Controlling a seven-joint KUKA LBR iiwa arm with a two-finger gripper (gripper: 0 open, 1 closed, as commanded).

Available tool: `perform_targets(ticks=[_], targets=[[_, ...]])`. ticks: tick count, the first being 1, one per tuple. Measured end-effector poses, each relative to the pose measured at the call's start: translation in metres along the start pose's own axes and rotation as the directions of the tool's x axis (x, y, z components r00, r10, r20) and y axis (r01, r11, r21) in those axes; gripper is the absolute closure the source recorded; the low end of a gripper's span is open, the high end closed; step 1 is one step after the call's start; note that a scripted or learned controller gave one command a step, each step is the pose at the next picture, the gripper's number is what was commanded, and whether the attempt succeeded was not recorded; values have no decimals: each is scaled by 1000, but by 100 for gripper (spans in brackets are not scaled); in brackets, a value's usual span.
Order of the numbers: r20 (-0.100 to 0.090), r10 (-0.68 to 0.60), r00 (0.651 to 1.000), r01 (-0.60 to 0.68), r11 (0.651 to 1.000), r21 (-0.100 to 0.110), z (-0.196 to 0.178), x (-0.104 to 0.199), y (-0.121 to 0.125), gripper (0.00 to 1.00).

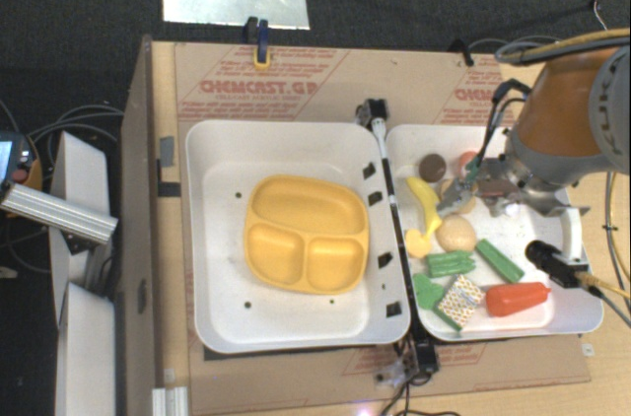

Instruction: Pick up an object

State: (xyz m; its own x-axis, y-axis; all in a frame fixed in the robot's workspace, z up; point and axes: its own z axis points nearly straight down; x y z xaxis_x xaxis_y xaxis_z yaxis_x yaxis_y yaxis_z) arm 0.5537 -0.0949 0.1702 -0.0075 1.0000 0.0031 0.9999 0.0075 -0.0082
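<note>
Claw [461, 194] is down in the right bin [582, 313], mid-right of frame, can't tell its state; looks like the reach step, hovering by the beige ball [455, 233] and banana [425, 203], so next it needs to settle over one and close.

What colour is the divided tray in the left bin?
Yellow: the divided tray is plain yellow all over, seen clearly in the camera view.

Yellow tray [305, 235], white bins [222, 237], yellow banana [425, 202], green blocks [450, 264], orange-red carrot [515, 298], chequered packet [459, 302].
</note>
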Motion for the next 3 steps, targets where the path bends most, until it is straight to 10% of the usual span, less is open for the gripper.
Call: perform_targets(ticks=[1,2,3], targets=[[3,4,1000,-4,1000,-10,90,2,20,0],[4,0,1000,0,1000,-19,83,9,108,0],[2,2,1000,-2,1000,-6,74,7,103,100]])
